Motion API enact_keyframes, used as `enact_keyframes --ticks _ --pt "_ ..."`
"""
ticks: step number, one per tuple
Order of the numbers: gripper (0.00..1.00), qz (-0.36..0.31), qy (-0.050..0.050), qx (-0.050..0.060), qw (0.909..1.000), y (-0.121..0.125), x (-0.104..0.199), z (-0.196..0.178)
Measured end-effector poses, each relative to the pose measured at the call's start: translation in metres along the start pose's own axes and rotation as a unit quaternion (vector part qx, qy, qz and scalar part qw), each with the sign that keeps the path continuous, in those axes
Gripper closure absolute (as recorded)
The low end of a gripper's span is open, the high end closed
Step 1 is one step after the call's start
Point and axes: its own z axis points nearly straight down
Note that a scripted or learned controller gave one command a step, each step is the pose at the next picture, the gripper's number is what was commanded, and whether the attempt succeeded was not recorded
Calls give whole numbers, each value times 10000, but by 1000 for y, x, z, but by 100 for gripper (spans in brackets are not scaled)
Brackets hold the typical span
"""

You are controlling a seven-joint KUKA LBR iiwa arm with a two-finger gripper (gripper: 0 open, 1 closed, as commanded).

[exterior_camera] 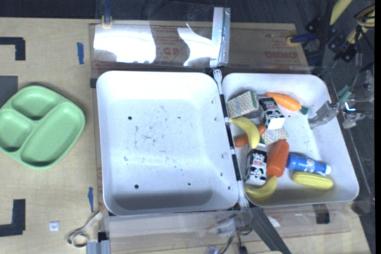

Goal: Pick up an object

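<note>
Objects for picking all lie in the right bin (333,184): a carrot (283,102) near the far wall, a patterned box (241,104), two small cow-print cartons (269,109) and (256,166), a banana (249,131) by the dividing edge, an orange-red piece (277,158) in the middle, a blue-and-white tube (308,164), a yellow piece (312,180) beside it, and a second banana (263,188) at the near wall. None of them looks lifted, so I judge the pick not yet made; reaching, closing and raising all remain. The claw (324,112) sits at the right rim of that bin, above bare floor, with nothing seen between its tips; whether it is wide or narrow I cannot tell. Things crowd the left half of the right bin, several touching, while the right strip is open. The left bin (161,134) offers wide free floor, and a green divided plate (39,125) rests on the desk (47,199) well apart.
</note>
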Motion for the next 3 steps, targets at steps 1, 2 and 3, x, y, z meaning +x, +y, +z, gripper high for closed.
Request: enact_keyframes --ticks 1,2,3 --pt "0 -166 1 -1 9999 -19 -25 88" --pt "0 -54 -4 -8 10000 -10 -45 44" --pt "0 -128 -5 -11 9999 42 -45 64"
